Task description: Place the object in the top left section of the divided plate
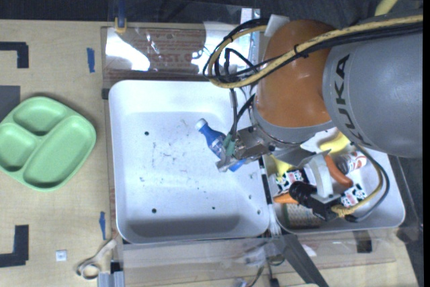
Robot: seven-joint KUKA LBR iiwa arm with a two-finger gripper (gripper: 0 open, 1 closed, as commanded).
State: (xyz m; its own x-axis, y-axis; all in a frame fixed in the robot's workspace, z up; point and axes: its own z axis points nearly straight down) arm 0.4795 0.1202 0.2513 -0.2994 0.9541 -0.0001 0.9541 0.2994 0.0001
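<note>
A green divided plate [46, 142] lies on the wooden bench at the far left, outside the bins. A small blue bottle [213, 138] with a white cap lies tilted in the left bin [168, 212], near its right wall, cap pointing up-left. My gripper [230, 153] reaches down from the right over the bottle's lower end. Its fingers [226, 147] are closed around the bottle's body, and a bit of blue shows below them. The grey and orange arm [302, 77] hides the wall between the two bins.
The right bin [393, 212] holds several cluttered items, among them yellow, orange and black-and-white pieces, partly under the arm. Black and yellow cables loop above the gripper. A clear packet lies behind the left bin. Blue tape marks the bench.
</note>
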